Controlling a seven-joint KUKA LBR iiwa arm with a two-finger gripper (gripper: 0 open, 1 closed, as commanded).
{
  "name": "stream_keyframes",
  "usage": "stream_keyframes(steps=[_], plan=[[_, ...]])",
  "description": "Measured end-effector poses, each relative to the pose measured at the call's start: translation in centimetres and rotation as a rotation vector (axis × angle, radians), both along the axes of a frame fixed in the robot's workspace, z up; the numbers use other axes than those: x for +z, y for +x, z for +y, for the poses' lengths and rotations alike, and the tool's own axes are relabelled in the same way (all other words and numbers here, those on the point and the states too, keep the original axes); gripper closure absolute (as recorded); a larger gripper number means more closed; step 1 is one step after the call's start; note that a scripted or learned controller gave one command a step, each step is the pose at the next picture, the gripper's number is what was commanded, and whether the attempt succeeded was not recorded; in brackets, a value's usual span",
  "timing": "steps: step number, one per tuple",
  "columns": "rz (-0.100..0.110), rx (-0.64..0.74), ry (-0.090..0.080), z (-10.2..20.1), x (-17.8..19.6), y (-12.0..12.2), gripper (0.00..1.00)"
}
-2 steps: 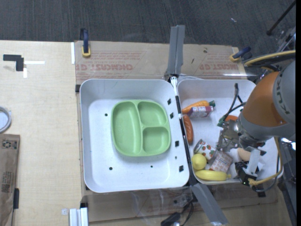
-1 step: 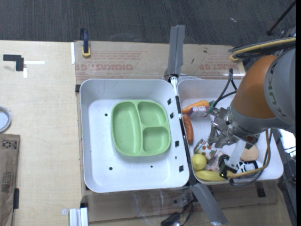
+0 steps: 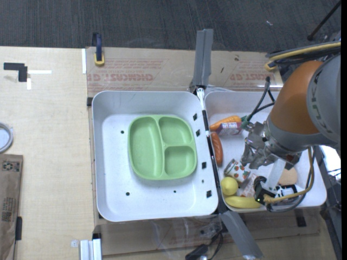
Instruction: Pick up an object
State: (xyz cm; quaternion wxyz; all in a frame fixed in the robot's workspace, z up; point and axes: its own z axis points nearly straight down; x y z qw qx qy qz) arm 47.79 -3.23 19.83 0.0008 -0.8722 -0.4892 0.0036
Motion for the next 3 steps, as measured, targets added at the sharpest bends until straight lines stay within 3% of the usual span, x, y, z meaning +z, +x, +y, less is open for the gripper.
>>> stream_keyframes(steps=[1, 2, 3], plan=[[-0.002, -0.092, 0.001, -5.8, -0.8, 1.8, 1.00], [-0.003, 0.063, 0.002, -8.5, 0.2, -0.1, 1.00], [-0.004, -0.120, 0.000, -11.5, 9.3, 0.3, 1.00]])
